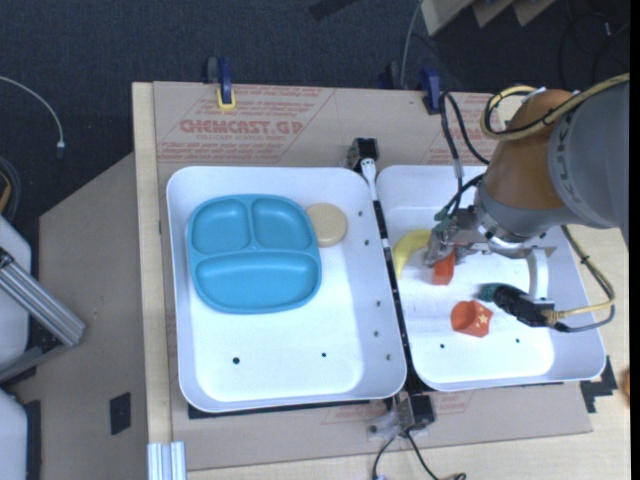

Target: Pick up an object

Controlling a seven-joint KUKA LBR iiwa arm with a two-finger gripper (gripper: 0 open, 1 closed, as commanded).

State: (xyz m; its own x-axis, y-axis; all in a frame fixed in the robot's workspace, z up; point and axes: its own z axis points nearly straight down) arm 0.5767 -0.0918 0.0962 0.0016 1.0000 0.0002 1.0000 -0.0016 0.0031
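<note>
My gripper (440, 251) hangs over the left part of the right bin (520, 368), with the grey arm and its orange band reaching in from the right. A small orange-red block (443, 270) sits directly at the gripper's tip, touching or nearly touching it. A yellow banana-shaped piece (406, 251) lies just left of the gripper, by the bin's left wall. A red chunky object (471, 318) rests lower in the same bin. A small teal object (489, 291) lies just above it.
The left bin (270, 368) holds a blue divided plate (255, 252) with a round beige piece (327, 224) at the plate's upper right. The rim between the bins (390, 278) runs just left of the banana piece.
</note>
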